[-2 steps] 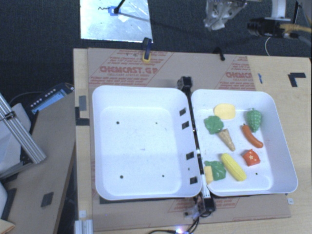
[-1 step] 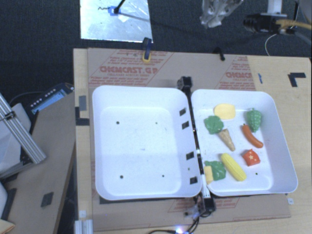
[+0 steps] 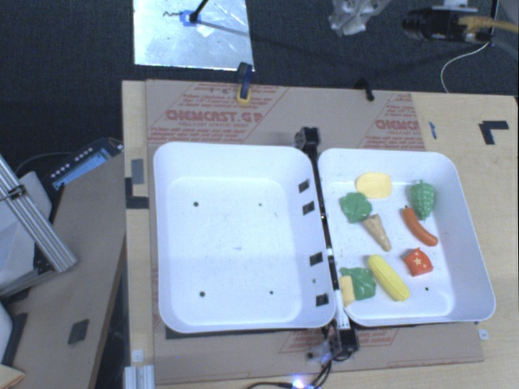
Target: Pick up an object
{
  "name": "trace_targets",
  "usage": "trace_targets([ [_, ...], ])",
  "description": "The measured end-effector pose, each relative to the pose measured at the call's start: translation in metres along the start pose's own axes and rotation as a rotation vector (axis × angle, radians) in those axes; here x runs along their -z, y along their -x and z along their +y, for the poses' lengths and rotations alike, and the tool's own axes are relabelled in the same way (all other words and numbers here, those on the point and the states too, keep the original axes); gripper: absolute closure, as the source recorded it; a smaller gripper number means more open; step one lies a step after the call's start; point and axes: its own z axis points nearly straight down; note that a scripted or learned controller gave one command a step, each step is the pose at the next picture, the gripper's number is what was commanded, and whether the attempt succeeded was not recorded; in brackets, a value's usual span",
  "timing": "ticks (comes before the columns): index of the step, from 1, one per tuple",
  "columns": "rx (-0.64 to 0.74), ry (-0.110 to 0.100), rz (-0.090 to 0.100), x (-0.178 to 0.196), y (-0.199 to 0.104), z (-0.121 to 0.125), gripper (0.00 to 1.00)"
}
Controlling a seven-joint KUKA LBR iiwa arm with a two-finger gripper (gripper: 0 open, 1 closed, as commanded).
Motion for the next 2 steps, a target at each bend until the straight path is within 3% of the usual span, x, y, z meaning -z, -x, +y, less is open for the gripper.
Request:
trace_targets([
  [1, -0.001, -0.001, 0.000, -0.001, -0.003, 0.000, 1.00],
  [2, -0.007, -0.003, -0.001, -0.001, 0.052, 0.000, 1.00],
])
